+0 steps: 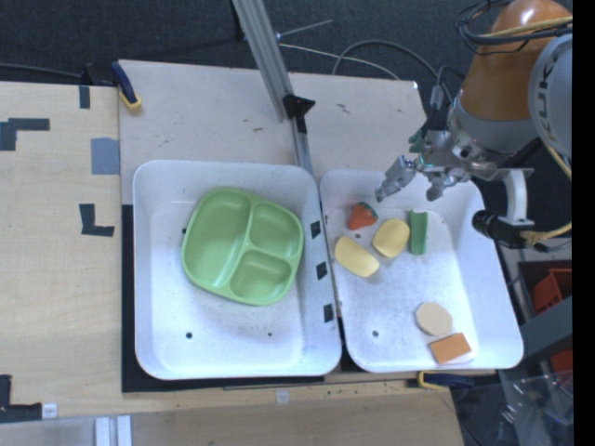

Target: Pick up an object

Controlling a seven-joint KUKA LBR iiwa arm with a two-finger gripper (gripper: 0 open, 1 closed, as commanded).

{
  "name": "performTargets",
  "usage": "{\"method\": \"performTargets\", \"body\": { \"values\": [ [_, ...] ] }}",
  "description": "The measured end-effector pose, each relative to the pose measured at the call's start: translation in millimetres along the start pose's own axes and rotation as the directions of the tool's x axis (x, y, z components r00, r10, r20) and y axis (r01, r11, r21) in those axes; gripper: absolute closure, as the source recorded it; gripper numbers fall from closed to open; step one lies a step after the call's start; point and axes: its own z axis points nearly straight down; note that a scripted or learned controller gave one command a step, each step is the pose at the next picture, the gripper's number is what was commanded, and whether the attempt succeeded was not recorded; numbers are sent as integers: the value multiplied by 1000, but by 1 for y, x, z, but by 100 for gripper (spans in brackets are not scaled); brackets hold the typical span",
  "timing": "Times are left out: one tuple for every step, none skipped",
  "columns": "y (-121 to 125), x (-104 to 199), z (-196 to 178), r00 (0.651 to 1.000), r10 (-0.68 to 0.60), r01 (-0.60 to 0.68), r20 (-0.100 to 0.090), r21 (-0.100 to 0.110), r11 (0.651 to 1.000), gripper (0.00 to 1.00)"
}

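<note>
the gripper (412,183) hangs with fingers spread apart, nothing between them.

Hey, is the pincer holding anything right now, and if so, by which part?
Nothing is held. The pincer hangs open above the far end of the right bin, its fingers spread with only the bin floor between them; the green block lies apart below.

Even overhead light, soft shadows, slight blur

Robotics lab — not a home. A plywood bench (214,110) carries tape marks at 9 o'clock, two white bins (153,249), an aluminium post (265,40) at 12 o'clock, loose cables (372,54) — and the grey-orange arm (511,72) at 2 o'clock.
</note>
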Motion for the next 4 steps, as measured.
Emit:
{"method": "performTargets", "body": {
  "values": [
    [0, 0, 0, 1000, 0, 0, 0, 0, 1000, 0],
    [1, 0, 44, 1000, 1, -1, 1, 4, 1000, 0],
    [2, -9, 95, 1000, 2, -2, 1, 5, 1000, 0],
    [-2, -10, 139, 1000, 2, -2, 1, 5, 1000, 0]
  ]
}}
